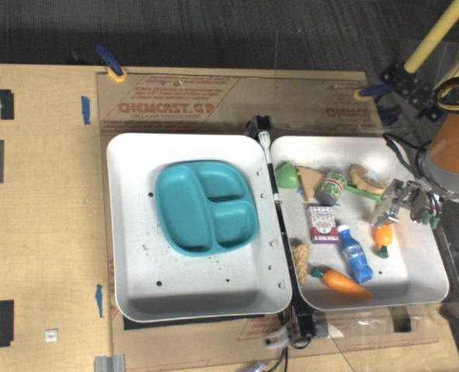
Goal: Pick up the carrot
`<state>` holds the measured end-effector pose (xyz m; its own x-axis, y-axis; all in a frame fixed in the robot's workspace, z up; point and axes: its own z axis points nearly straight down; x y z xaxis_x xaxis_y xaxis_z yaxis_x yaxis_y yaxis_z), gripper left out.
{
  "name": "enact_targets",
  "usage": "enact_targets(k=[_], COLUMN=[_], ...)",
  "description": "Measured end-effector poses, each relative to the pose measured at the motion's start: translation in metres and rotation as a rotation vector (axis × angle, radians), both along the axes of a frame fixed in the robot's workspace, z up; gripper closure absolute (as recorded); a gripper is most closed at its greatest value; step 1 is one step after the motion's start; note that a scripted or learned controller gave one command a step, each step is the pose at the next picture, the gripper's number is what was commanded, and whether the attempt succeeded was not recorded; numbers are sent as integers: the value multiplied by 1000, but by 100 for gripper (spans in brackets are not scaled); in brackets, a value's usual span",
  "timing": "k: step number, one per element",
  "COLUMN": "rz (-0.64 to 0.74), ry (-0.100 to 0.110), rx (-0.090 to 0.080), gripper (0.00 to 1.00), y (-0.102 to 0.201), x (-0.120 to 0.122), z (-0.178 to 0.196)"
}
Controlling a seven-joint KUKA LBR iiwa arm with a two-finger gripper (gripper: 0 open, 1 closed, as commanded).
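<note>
The carrot (344, 281), orange with a green stub at its left end, lies on its side near the front wall of the right bin (427, 273). My gripper (392, 208) hangs over the right side of that bin, up and to the right of the carrot and apart from it. A small orange item (382, 235) sits just below the gripper's tip; whether it touches the gripper is unclear.
A blue bottle (356, 256) lies right beside the carrot. A small printed box (321, 222), a green can (334, 186), a green round item (288, 176), a tan wedge (311, 181) and a tan stick (299, 259) share that bin. The left bin (136, 270) holds a teal divided tray (206, 206).
</note>
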<state>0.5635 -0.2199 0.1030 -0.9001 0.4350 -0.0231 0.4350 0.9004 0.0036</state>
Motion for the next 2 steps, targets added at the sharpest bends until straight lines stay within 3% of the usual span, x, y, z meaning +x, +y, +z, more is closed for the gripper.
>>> enact_targets(k=[1, 2], rz=[1, -241], ry=[2, 15], rx=[1, 8], gripper=[0, 0], y=[0, -4], x=[0, 52], z=[-1, -15])
